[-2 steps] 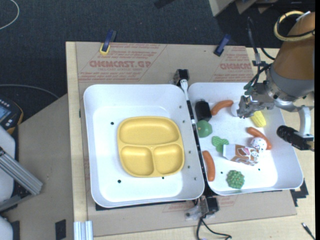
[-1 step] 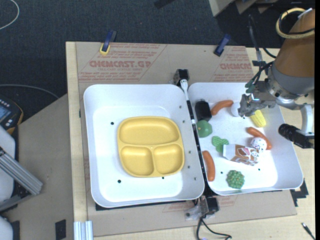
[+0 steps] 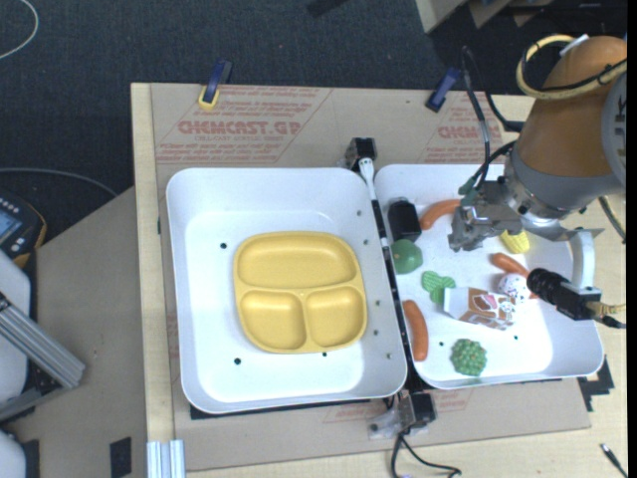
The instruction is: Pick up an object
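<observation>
Nearest the front edge of the worktop [image 3: 299,436], in the right bin [image 3: 567,352], a green broccoli piece [image 3: 468,356] lies by the bin's near wall. Just left of it a long orange-red sausage [image 3: 416,329] lies along the bin's left wall. A little farther back a brown-and-white packet [image 3: 485,306] lies flat, touching a small white-and-red figure [image 3: 512,288] on its right, with a green leafy piece [image 3: 437,284] to its left. Beyond these come a small orange carrot [image 3: 510,263], a green round ball [image 3: 406,256] against the left wall, and a yellow piece [image 3: 515,241] partly under the arm. The left bin [image 3: 199,267] holds a yellow divided plate [image 3: 299,290] at its middle. Toward the bin's far edge, the gripper [image 3: 468,229] hangs low over the right bin; whether it is released or clenched cannot be told. Beside it lie an orange piece [image 3: 438,212] and a black block [image 3: 402,219].
</observation>
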